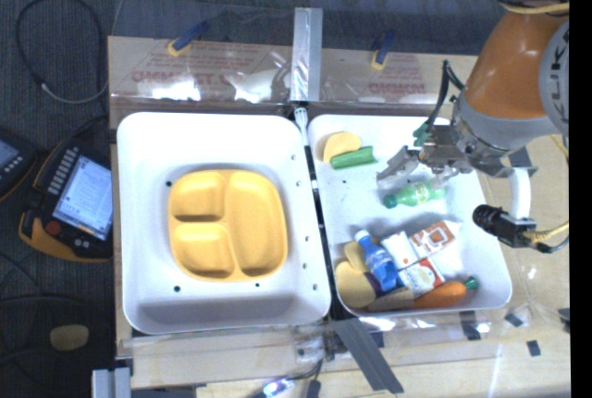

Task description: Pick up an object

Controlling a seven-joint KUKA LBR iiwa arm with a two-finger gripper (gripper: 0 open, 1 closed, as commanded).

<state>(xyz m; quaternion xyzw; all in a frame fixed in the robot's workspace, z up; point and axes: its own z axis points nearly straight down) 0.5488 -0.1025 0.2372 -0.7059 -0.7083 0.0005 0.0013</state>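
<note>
Nearest the camera, along the front wall of the right bin (481, 294), lies a jumble of small things, but the action is further back, so start at the gripper (413, 167). It hangs low over the bin's middle, its dark metal fingers reaching toward 9 o'clock from the wrist, and from here I cannot tell whether they are spread or closed. Nothing can be seen between them, so I would judge the pick as not yet made: the arm is down at the objects, and the grasp and the lift are both left to do.

Just beside the gripper, at its 6 o'clock, lies a green bottle (414, 194) on its side; it seems the likeliest target, though whether the gripper touches it is unclear. At the gripper's 9 o'clock sit one green block (352, 158) and one yellow wedge (339, 144), touching each other.

Further out, at 6 o'clock, the front pile holds one blue bottle (377, 262), two white cartons with red print (431, 241), one orange carrot (442, 295) and one tan rounded piece (352, 280), all pressed together.

Well away at 9 o'clock, the left bin (139, 202) holds one yellow divided tray (227, 222) with three compartments. That makes two bins, one arm (514, 72) and nine loose things.
</note>
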